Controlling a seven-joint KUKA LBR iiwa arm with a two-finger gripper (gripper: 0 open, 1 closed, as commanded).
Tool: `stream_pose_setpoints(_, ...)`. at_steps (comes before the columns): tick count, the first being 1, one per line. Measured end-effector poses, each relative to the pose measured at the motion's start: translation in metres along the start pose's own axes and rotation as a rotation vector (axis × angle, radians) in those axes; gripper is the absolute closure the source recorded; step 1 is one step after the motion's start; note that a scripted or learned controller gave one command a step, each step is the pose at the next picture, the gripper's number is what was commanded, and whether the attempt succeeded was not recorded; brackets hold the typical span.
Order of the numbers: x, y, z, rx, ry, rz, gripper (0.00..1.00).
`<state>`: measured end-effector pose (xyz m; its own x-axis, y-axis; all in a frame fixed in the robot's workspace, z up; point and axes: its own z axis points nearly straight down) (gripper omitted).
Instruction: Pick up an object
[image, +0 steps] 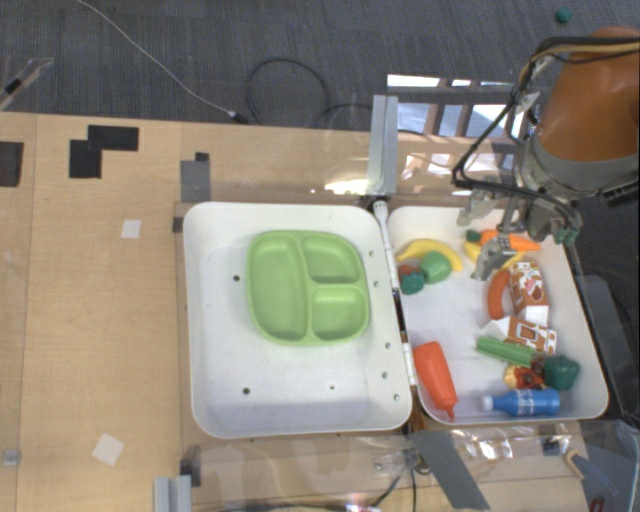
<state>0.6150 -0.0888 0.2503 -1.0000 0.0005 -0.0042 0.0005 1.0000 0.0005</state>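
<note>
Seen from above at a slant: a wooden tabletop (90, 330) carrying two shallow white bins side by side. In the left bin (215, 400), a green divided plate (306, 287) with three compartments, lying flat near the middle. In the right bin (590, 385), a clutter of toy food and small packs. Near the top left corner of that bin, a yellow banana (428, 247) touching a green pepper (434, 267), with a small red piece (410, 282) just beside them. At the bin's near edge, an orange carrot-shaped piece (436, 375) lying lengthwise. Along the right side, a red sausage (497, 295) next to a red-and-white carton (526, 290), then a green stalk (506, 350), and a blue bottle (524, 403) lying on its side at the bottom, with a dark green lump (562, 373) just above it. Reaching in from the right, the grey arm with its orange band (592, 100). Hanging over the top right part of the right bin, the tool (497, 245), just above a small orange object (505, 240). Cannot tell whether the tool's fingers stand apart or together, nor whether anything sits between them.
</note>
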Motion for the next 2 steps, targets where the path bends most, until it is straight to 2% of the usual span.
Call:
stream_pose_setpoints(1, -0.023, -0.021, 0.099, -0.001, 0.008, 0.028, 0.00)
stream_pose_setpoints(2, -0.047, -0.042, 0.157, 0.000, 0.000, 0.143, 0.00)
